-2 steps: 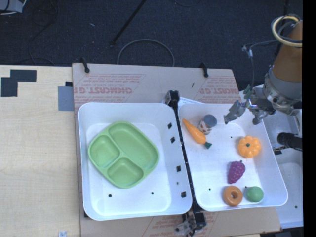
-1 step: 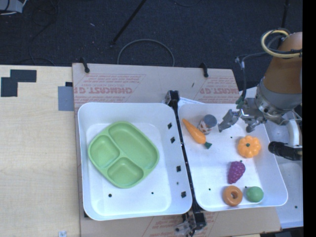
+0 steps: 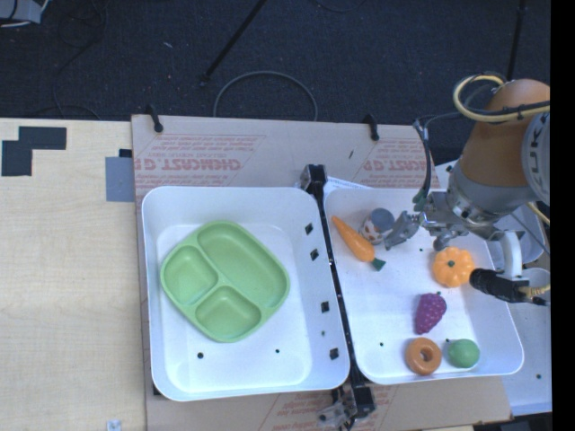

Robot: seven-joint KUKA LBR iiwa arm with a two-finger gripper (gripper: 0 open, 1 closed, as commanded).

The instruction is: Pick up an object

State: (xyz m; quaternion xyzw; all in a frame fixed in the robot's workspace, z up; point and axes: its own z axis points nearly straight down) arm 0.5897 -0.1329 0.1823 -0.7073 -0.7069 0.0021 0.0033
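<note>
The right bin (image 3: 386, 317) holds several toy foods. An orange carrot (image 3: 353, 239) lies at its upper left, with a small grey-blue round object (image 3: 380, 218) just right of it. My gripper (image 3: 401, 228) is low over the bin, right beside that grey-blue object and close to the carrot's green end. An orange pumpkin (image 3: 452, 267) sits just below the wrist. Lower down are purple grapes (image 3: 429, 312), a brown donut (image 3: 422, 356) and a green fruit (image 3: 463, 353). I see nothing lifted.
The left bin (image 3: 166, 214) holds a green divided plate (image 3: 225, 279). A black divider with clips (image 3: 328, 277) runs between the bins. The arm's body and cables (image 3: 499, 164) hang over the right bin's upper right corner.
</note>
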